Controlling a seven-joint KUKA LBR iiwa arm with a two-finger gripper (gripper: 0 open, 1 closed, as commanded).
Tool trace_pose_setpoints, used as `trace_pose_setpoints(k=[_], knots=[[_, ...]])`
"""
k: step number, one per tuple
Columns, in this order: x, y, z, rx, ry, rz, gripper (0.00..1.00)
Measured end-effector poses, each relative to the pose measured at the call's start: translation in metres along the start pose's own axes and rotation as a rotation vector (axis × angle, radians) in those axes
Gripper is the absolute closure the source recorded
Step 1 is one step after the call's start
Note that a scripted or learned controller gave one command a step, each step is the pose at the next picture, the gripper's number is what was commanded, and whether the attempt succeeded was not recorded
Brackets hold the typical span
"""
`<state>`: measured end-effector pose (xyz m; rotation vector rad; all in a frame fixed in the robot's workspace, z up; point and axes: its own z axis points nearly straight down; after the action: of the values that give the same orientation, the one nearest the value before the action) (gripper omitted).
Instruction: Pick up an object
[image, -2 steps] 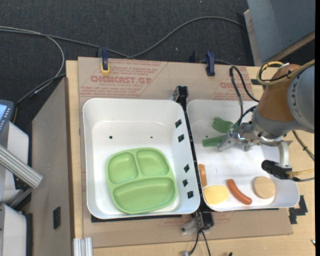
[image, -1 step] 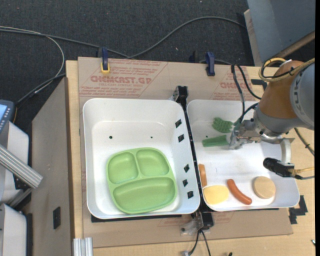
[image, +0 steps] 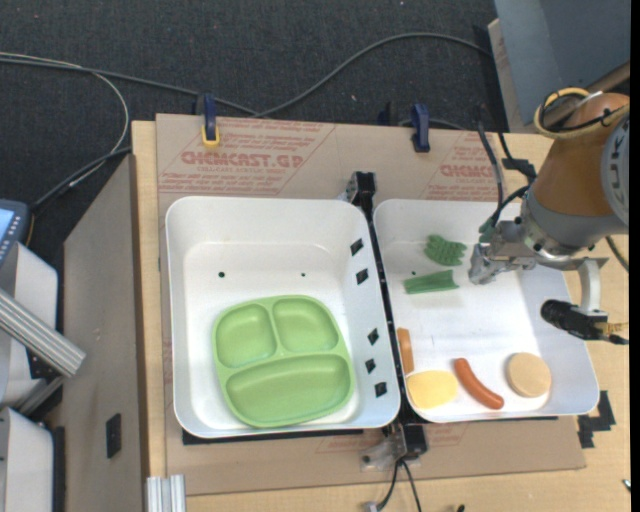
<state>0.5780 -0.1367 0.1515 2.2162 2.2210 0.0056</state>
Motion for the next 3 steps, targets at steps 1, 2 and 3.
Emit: trace_pose_setpoints(k=[1, 2, 3], knots=[[0.011, 0.004, -0.051, -0.001, 0.000, -0.001, 1.00], [0.011, 0.006, -0.098, -0.001, 0.000, 0.000, 1.00], [0.070, 0.015, -0.089, 0.007, 0.002, -0.004, 1.00]])
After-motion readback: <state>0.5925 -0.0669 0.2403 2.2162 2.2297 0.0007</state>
